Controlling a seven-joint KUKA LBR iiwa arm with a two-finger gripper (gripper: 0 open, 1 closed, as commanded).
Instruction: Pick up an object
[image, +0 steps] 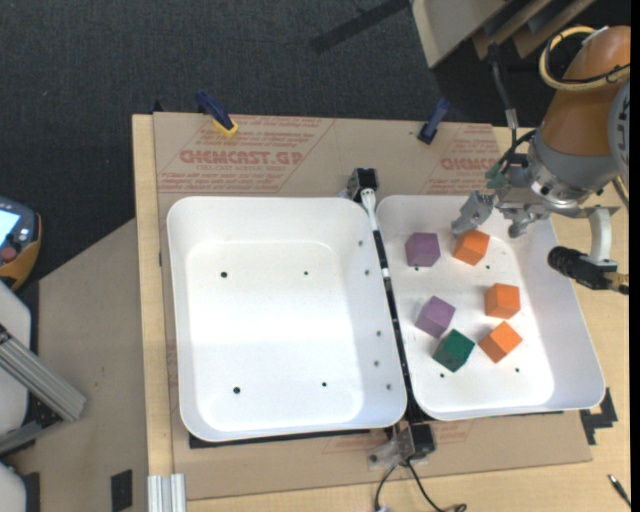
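So the arm (585, 100) comes in from the upper right, orange band up top and grey wrist below it, bent down over the far end of the right bin (560, 385). The gripper (492, 218) hangs just above the bin floor with its two fingers spread apart, one finger (470, 213) out to the left and the other (522, 221) to the right, and nothing sits between them. Right under that gap, a touch nearer, is an orange cube (471, 247), sitting flat but turned a bit so its edges don't line up with the bin walls; being a cube, it has no real long axis. A purple cube (422, 249) is just left of it, fairly square to the bin. Closer to the near side there's a second orange cube (503, 300), a third orange one (500, 341) rotated to look like a diamond, another purple cube (435, 315), and a green cube (454, 351) touching that purple one's near corner. The left bin (190, 300) sits alongside, both on the cardboard-covered bench (160, 200).
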